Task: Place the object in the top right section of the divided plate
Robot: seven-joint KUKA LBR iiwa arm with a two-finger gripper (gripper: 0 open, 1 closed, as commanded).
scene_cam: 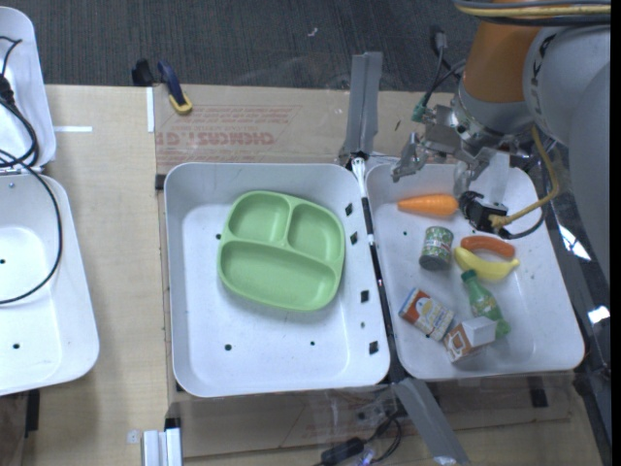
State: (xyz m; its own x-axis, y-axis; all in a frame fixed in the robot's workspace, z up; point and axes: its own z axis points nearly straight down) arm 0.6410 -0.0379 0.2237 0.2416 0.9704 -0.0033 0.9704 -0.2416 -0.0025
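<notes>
Green divided plate alone in left bin; carrot, can, banana crowded in right bin; gripper above its far edge, finger state perhaps unreadable.

Wooden bench with two white bins side by side, left bin and right bin.
</notes>
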